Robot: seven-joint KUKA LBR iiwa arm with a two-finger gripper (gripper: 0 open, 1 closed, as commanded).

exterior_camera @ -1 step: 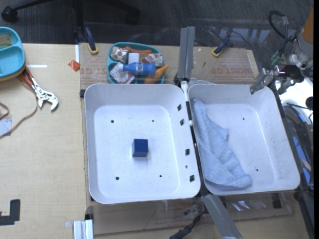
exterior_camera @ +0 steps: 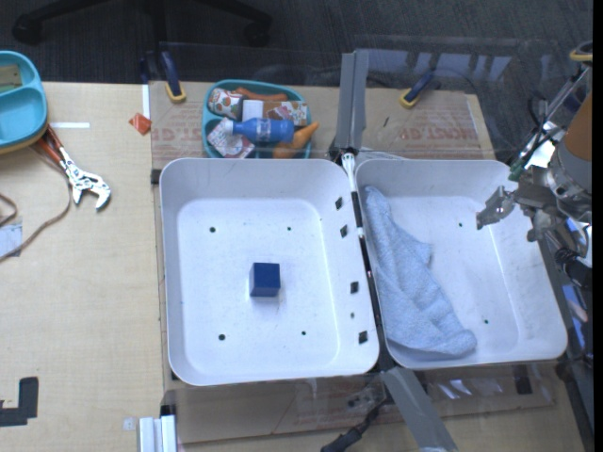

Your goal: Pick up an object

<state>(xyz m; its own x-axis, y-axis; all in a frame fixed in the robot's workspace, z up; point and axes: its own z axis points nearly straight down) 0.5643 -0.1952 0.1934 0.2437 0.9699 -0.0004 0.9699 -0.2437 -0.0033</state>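
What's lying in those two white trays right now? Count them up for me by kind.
Blue blocks: 1, the blue block in the left bin.
Cloths: 1, the pale blue cloth along the left side of the right bin.
Total: 2

The right edge of the picture cuts off most of my arm (exterior_camera: 577, 130). The edge of the left side cuts my blue tray (exterior_camera: 19, 102). The things in the small tub (exterior_camera: 256, 121) are too jumbled to name.
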